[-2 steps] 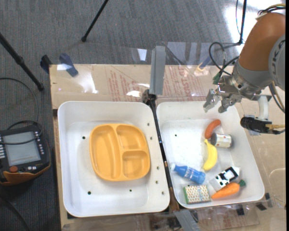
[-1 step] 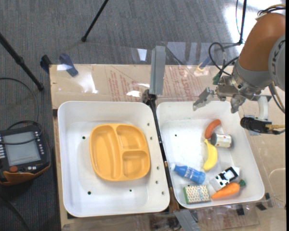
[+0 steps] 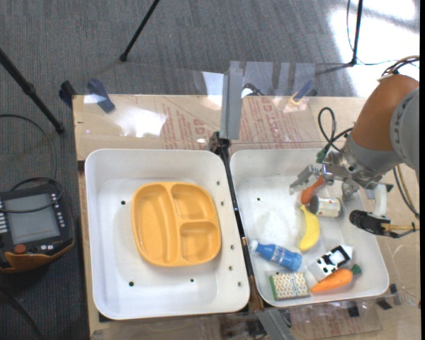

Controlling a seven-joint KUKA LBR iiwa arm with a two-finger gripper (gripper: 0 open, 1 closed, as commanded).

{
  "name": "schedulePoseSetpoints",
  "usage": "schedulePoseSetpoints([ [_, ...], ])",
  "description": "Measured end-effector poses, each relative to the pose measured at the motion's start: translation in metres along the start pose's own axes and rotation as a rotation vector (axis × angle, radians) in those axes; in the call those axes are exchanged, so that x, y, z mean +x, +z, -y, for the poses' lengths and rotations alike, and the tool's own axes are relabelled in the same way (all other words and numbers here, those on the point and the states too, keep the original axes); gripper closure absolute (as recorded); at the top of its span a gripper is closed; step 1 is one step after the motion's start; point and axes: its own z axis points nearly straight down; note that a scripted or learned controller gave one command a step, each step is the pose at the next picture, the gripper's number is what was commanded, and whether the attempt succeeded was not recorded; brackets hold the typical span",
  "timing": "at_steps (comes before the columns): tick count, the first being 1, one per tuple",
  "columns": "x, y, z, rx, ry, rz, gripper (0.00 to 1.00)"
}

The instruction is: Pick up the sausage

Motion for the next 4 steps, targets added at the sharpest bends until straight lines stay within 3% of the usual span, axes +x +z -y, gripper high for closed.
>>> schedulePoseSetpoints([
  [1,0.005,0.032,-0.019,-0.001,-0.057,-0.009,0.00],
  [2,0.003,0.024,-0.019,0.002,-0.058,-0.004,1.00],
  [3,0.050,-0.096,-0.014,-0.004,0.011,0.001,1.00],
  [4,-0.011,-0.009,0.100,0.002,-0.087,-0.001,1.00],
])
